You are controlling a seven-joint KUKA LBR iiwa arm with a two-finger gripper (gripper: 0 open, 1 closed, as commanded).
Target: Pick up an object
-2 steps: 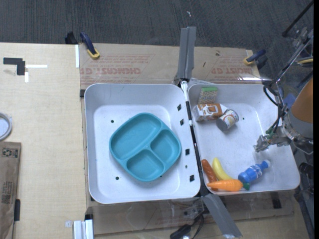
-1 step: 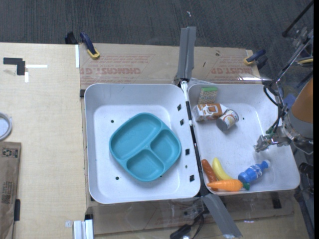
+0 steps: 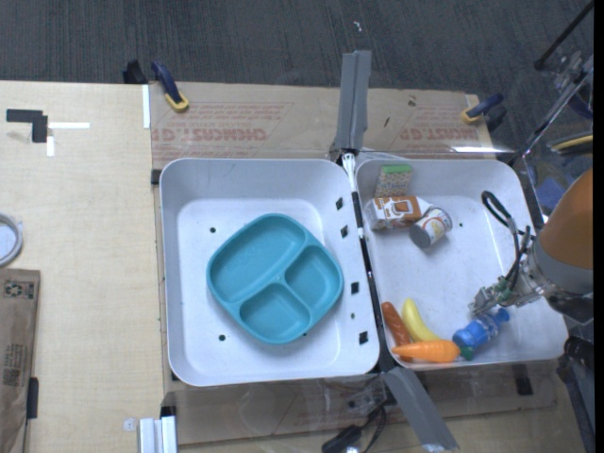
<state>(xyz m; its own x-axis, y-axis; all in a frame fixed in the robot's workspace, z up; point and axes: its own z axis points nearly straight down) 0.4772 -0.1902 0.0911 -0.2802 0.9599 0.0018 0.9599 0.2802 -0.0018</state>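
Wood-topped counter (image 3: 85, 253) carries two white bins; in the right bin (image 3: 453, 267), the gripper (image 3: 491, 297) sits low at about 4 o'clock, just above a blue bottle (image 3: 477, 331), grip state impossible to tell, nothing lifted yet, so pick remains undone.

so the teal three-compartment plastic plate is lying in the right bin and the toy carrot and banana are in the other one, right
Not quite. The camera view shows the teal three-compartment plastic plate lying in the left white bin, not the right one. The orange toy carrot and yellow toy banana are indeed in the other bin, the right white bin, near its front edge.
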